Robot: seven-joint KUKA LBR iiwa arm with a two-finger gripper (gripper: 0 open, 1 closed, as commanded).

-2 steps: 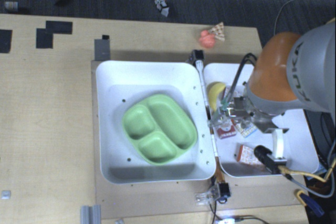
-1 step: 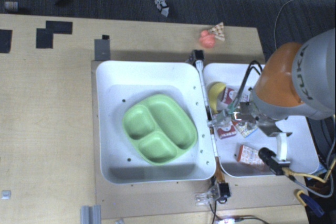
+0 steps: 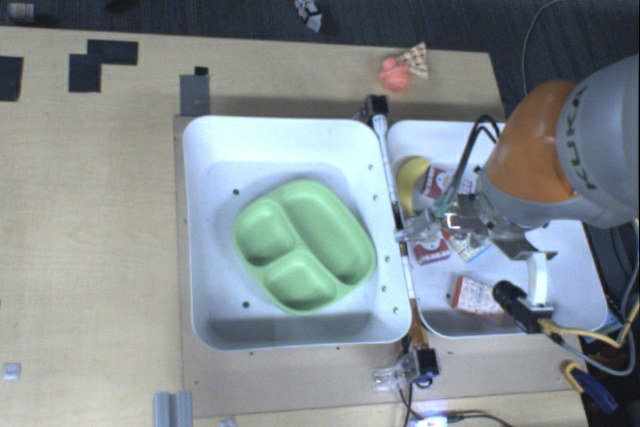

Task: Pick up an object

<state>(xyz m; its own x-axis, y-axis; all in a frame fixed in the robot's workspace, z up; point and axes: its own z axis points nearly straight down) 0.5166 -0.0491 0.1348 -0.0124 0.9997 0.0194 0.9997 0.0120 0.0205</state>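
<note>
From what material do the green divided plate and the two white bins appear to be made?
Green divided plate: probably moulded plastic, matte to slightly glossy, with rounded compartment walls and uniform colour. Left bin and right bin: seemingly thin formed plastic, smooth white, with soft rounded corners, though painted metal is possible.

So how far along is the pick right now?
Nothing looks lifted yet. The gripper is down in the right bin among the small packets, near the yellow ball. A secure grasp and the lift remain. The green tray lies in the left bin.
</note>
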